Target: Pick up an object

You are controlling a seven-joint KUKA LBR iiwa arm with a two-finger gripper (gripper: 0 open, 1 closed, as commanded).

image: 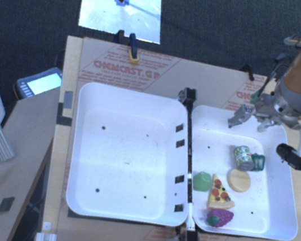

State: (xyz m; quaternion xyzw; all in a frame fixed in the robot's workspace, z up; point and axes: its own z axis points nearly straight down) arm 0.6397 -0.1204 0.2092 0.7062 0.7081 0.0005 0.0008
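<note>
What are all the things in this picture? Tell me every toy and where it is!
shallow white plastic bins: two, white, side by side on the bench; the toys all lie in the right one.
small toy can with a green label: one, silver and green, lying on its side in the right bin.
dark green toy piece: one, touching the can's right side.
round tan toy cookie: one, below the can.
light green round toy: one, near the divider.
toy pizza slice: one, yellow with red dots, right of the green toy.
purple toy grapes: one, near the front rim.
two-finger gripper: one, grey, over the right bin's back edge, holding nothing visible.
</note>
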